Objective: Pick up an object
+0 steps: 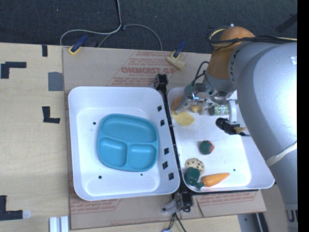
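- The gripper [195, 102] is low at the far end of the right bin [258, 175], just above a pale yellow toy piece [183, 118] that lies near the divider. Whether it is open or closed, I cannot tell; nothing is seen held in it.
- This yellow piece looks like light, hard plastic with a smooth skin, so it may slip. I would take it across its narrow width, at the middle.
- Other choices lie apart in the same bin: a small red and green ball-like toy [206, 147], which may roll, and a toy carrot [214, 179] at the near edge, easier to grasp across its thick end.
- The left bin [79, 129] holds a blue divided plate [128, 142], too wide and flat for this gripper.
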Robot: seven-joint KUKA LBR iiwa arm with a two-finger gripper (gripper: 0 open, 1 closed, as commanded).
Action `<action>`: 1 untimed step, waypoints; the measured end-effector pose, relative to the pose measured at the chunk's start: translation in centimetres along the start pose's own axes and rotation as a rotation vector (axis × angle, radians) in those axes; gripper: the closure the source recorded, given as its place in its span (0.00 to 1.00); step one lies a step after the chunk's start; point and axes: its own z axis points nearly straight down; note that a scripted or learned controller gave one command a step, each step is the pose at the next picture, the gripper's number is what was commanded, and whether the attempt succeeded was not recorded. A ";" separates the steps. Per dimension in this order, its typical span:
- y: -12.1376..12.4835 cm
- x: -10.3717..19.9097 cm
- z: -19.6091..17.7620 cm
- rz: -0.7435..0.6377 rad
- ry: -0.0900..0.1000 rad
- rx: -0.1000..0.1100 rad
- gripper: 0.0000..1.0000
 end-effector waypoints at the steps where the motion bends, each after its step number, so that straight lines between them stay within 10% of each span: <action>1: -0.1 -0.5 0.0 0.005 0.008 -0.006 0.00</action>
